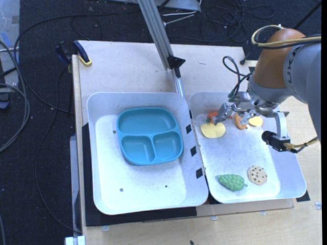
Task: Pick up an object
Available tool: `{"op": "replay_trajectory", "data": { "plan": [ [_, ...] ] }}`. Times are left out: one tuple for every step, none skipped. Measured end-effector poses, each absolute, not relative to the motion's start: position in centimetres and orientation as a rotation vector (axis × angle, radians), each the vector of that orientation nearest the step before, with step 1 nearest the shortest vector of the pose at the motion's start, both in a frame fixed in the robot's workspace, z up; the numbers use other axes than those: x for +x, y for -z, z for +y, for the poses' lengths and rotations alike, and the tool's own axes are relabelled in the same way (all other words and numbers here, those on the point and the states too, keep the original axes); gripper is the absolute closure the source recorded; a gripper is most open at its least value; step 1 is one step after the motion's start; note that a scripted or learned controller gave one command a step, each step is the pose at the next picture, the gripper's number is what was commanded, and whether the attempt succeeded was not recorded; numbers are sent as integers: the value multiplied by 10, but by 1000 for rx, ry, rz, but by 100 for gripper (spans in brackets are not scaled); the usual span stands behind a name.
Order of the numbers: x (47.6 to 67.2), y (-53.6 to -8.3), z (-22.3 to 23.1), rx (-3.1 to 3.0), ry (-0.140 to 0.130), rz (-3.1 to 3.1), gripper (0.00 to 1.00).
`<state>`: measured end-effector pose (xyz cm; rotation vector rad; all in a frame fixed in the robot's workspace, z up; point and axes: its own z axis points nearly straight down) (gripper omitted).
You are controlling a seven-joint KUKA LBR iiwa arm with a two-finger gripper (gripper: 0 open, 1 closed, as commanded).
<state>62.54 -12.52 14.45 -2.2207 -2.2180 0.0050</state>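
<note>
Under the gripper [228,112] sits the right bin [286,180], white, shallow, on a pale tabletop [127,65]. Left of gripper: the left bin [102,188] w/ a blue divided tray [150,135], 3 compartments. Bins side by side, edges meeting at a seam w/ small black clips. Around the tabletop: dark carpet floor [41,45] w/ black cables, a metal pole [156,24] slanting in from top, a blue/yellow clamp [82,53] at far-left tabletop corner.

Objects in right bin: yellow piece [213,131] just below-left of gripper, touching or nearly; orange bit [211,117] at gripper tip; another orange piece [240,121] and a small yellow piece [255,121] to its right, under the wrist. Cookie [257,175] and green bumpy item [231,181] well below gripper, near the bin's front edge, close together.

Arm [286,70] grey w/ orange band, cut off at right frame edge. Gripper low over bin; fingers blurred into the orange bits, can't tell if open or closed, or if anything's btwn them. Orange items partly hidden by gripper hardware, shapes unclear.
</note>
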Motion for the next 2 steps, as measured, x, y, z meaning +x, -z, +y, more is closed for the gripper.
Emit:
{"op": "replay_trajectory", "data": {
  "plan": [
    [625, -92, -125, -2223, -1, -2220, 0],
    [628, -107, -125, -2226, 6, -2224, 100]
  ]
}}
